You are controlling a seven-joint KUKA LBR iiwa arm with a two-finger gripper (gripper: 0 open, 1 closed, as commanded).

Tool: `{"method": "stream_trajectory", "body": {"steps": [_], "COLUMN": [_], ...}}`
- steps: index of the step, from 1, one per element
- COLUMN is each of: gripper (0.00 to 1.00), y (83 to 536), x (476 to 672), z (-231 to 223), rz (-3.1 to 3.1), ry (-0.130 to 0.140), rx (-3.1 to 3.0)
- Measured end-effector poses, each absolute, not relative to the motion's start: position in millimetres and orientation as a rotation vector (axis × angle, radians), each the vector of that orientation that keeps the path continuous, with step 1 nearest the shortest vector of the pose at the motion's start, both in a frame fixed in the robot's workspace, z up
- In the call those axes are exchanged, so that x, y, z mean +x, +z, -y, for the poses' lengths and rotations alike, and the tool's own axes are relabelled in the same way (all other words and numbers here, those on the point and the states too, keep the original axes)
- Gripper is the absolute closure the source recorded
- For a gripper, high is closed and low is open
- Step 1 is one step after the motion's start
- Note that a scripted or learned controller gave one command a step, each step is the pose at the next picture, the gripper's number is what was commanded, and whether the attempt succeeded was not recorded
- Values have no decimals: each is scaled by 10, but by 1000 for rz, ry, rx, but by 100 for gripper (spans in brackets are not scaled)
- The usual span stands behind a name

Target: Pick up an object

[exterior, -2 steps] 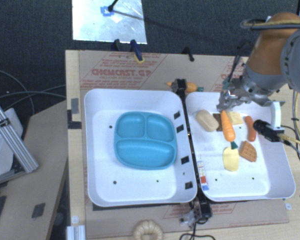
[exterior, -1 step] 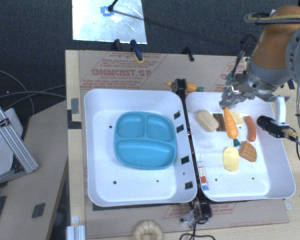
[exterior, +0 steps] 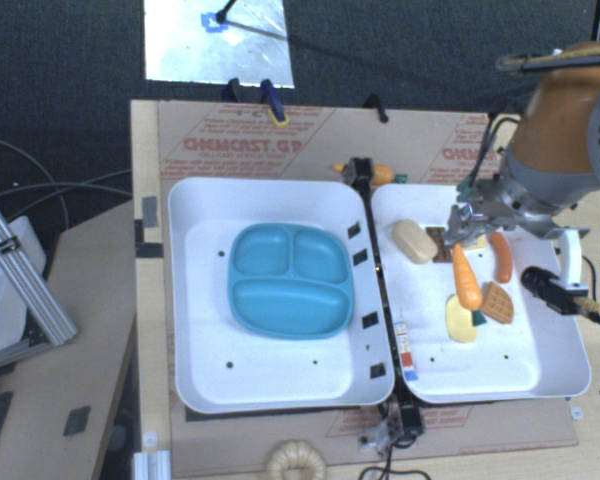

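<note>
Hovering our gripper point(exterior: 467, 220) over the right bin point(exterior: 540, 368), beside the carrot point(exterior: 466, 278) (handy target). Whether it's apart or together, we can't tell.

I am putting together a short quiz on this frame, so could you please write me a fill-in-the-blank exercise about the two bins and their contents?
1. The blue divided plate lies in the ____ bin.
2. The carrot lies in the ____ bin.
3. The gripper hangs over the right bin, near the carrot's ____ end.
4. The sausage lies to the ____ of the carrot.

Missing words: left; right; upper; right
</note>
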State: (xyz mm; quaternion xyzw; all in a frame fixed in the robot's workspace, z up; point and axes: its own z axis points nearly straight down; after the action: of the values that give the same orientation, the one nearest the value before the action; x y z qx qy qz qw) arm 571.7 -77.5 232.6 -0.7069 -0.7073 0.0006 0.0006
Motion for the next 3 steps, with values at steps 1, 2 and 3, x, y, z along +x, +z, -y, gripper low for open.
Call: {"method": "stream_trajectory", "body": {"steps": [1, 2, 3], "gripper": [100, 100, 100], "y": [2227, 2142, 2149], "x": [5205, 4903, 4909], "z": [669, 430, 487], "rz": [2221, 2225, 2224], "ry": [1, 0, -1], "rx": [-2220, -2217, -2220]}}
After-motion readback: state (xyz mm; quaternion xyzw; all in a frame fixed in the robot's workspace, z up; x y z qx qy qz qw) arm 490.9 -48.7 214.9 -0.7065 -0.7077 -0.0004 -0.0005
